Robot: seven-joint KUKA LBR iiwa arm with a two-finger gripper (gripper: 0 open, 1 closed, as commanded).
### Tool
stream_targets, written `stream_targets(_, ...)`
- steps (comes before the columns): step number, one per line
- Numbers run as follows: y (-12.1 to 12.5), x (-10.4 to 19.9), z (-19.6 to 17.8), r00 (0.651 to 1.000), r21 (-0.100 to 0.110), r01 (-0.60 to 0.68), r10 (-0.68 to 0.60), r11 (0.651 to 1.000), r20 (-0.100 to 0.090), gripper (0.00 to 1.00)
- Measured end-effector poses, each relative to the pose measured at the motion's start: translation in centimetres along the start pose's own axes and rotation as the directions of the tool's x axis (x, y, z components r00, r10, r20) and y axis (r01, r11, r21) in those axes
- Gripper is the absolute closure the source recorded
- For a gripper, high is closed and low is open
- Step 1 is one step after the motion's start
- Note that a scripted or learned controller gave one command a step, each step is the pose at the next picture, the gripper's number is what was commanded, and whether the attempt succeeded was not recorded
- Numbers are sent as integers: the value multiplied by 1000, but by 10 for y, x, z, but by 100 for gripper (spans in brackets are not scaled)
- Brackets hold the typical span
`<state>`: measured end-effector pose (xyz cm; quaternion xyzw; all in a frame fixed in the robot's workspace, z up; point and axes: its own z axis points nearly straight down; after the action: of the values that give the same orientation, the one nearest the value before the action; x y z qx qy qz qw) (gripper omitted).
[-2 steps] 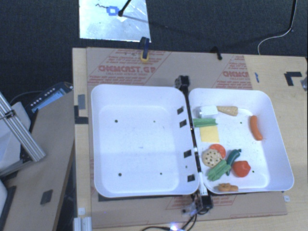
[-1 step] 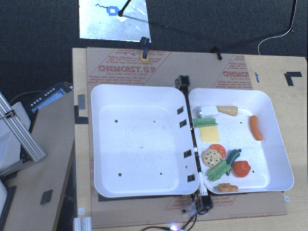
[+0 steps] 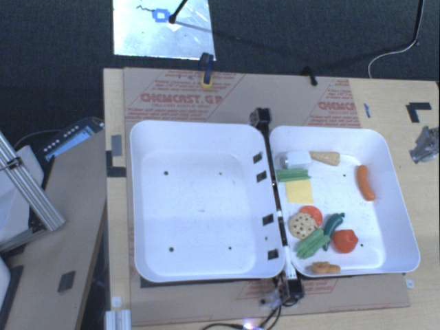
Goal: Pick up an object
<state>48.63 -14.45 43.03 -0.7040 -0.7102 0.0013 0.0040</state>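
- Small grey gripper (image 3: 425, 145) sitting at the far right side of the view, about halfway down.
- Mostly light grey, with a few darker spots on it.
- Bumpy and jagged in shape, not smooth or round.
- Leaning a little, not straight up and down.
- Reaching in from the right, with the near end pointing left.
- Cut off on its right by the edge of the view.
- Well off to the side, far from the middle of the view.
- Too small and too blurry to make out its parts.
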Motion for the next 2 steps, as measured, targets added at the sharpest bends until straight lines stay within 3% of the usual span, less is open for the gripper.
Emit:
stream_targets(1, 57, 11, -5, 1000, -11, -2, 2, 1000, 5, 100)
stream_targets(2, 147, -67, -39, 1000, -15, -10, 10, 1000, 10, 100)
